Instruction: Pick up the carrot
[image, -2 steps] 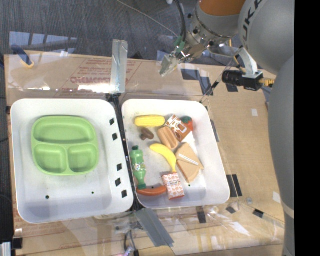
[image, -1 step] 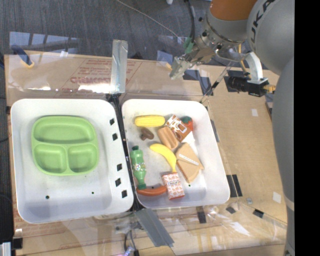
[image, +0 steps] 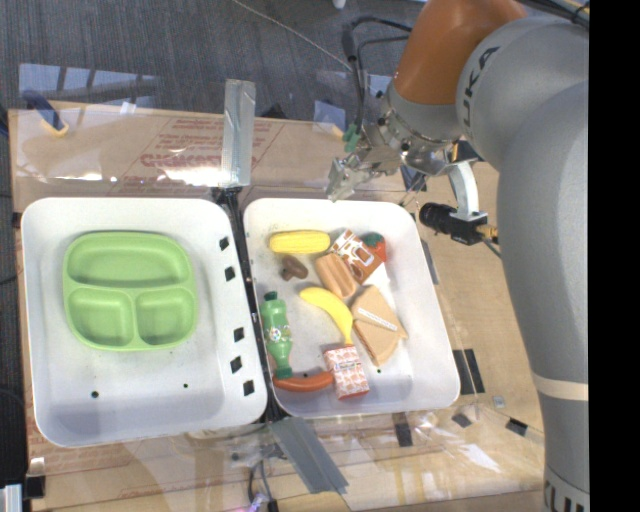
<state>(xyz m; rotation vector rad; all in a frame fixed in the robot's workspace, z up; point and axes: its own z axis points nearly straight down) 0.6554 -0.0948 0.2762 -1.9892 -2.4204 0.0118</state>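
1. The carrot (image: 373, 243) seems to be the orange piece with a green top at the far right of the right bin (image: 432, 345) — half tucked against a small carton (image: 353, 252), which a grab could catch instead.
2. The gripper (image: 338, 182) hangs over the bin's far rim, left of the carrot; whether it is spread or closed I cannot tell — descending here risks striking the rim.

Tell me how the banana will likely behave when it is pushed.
The banana looks like smooth plastic, so it is probably stiff, light and slippery. Its curve may let it pivot against the bread slice beside it.
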